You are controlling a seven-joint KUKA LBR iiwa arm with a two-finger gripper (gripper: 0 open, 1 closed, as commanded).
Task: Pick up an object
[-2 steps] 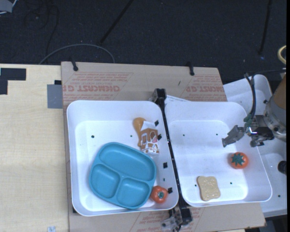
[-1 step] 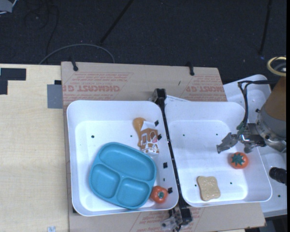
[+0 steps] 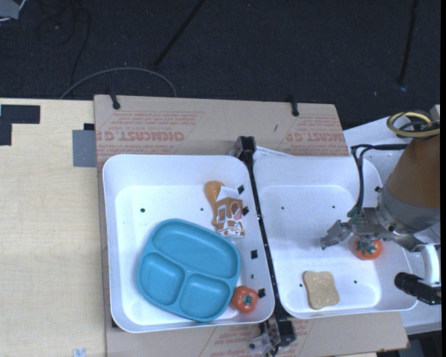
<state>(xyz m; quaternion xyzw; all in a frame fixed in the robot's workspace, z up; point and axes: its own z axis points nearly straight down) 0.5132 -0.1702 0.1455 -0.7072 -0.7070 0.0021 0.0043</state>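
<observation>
Camera view: arm [image 3: 416, 181] enters from right, over right bin [image 3: 312, 177]. Gripper [image 3: 366, 240] low at that bin's right side, directly on small orange-red tomato [image 3: 368, 250]; tomato sits between fingers, but true grasp or just contact: cannot tell. Toast slice [image 3: 321, 289] lies flat near front of same bin, apart from gripper. Left bin [image 3: 123, 199]: blue divided plate [image 3: 187, 268], second tomato [image 3: 244, 300] touching plate's front-right corner, printed packet [image 3: 230, 217], orange piece [image 3: 213, 192] just behind packet.
</observation>
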